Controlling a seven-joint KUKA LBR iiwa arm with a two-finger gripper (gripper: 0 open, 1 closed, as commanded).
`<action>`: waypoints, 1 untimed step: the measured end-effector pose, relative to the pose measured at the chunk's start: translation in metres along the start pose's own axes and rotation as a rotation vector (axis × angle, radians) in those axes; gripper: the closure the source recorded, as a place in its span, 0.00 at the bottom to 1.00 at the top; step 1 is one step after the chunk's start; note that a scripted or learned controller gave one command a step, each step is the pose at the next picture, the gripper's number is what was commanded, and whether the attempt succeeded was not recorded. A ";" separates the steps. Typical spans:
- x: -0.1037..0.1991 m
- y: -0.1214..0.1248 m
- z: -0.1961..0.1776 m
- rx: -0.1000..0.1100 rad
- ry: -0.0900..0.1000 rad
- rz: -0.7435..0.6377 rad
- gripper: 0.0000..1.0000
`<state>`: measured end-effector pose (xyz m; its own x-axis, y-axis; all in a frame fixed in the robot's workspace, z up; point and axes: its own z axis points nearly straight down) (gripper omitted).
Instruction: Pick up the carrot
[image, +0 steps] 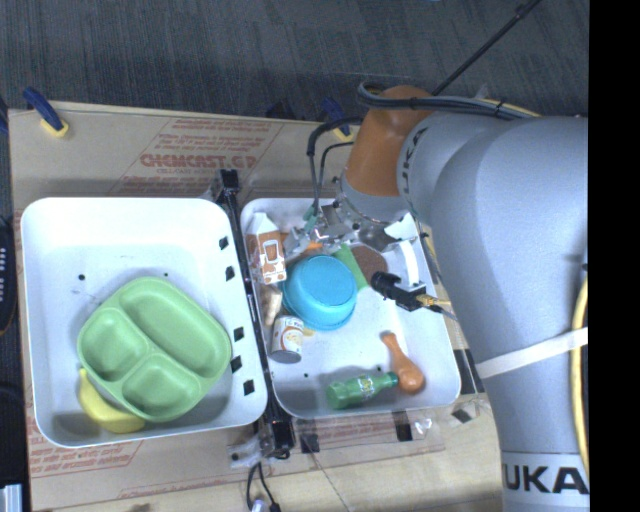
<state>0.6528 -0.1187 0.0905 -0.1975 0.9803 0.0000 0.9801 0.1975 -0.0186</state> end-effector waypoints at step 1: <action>0.000 0.003 -0.016 -0.005 -0.005 -0.009 1.00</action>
